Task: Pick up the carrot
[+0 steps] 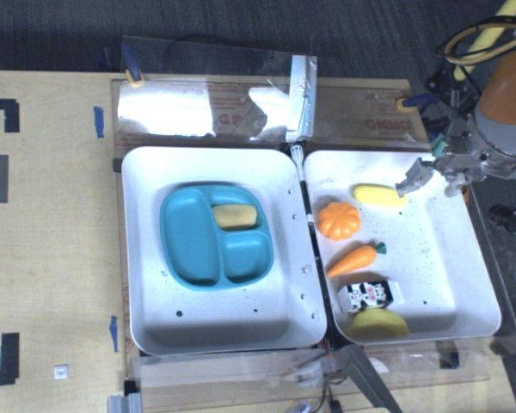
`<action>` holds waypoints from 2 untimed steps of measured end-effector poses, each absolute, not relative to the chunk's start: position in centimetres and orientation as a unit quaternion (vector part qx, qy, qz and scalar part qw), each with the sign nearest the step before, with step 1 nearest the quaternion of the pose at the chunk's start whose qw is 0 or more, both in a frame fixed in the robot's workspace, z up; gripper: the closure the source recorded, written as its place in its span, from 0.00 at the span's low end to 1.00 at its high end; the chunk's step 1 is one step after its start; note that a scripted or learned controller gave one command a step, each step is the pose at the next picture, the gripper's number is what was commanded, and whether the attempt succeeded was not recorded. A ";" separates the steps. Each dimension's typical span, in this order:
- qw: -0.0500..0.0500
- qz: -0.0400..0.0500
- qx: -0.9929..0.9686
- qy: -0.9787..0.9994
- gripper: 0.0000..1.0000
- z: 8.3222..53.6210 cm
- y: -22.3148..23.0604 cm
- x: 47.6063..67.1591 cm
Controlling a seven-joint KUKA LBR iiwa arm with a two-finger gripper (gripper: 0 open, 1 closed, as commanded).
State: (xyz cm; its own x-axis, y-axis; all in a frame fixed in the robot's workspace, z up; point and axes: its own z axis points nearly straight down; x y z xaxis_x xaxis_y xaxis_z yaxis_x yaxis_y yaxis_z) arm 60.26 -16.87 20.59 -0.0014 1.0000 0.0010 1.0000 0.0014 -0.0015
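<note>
Toward the right bin's (477, 256) front-left, the carrot (354, 260) lies slantwise, leaf end up-right, well apart from the tool (432, 175), which hangs released above the bin's back edge, grasping nothing.

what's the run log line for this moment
pincer above yellow item, right bin | carrot lying free beside pumpkin | pick not done
</note>
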 end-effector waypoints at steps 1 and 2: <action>0.002 0.000 -0.656 -0.755 0.00 18.4 -8.2 58.3; -0.003 -0.001 -0.522 -0.853 0.00 8.7 -10.4 60.8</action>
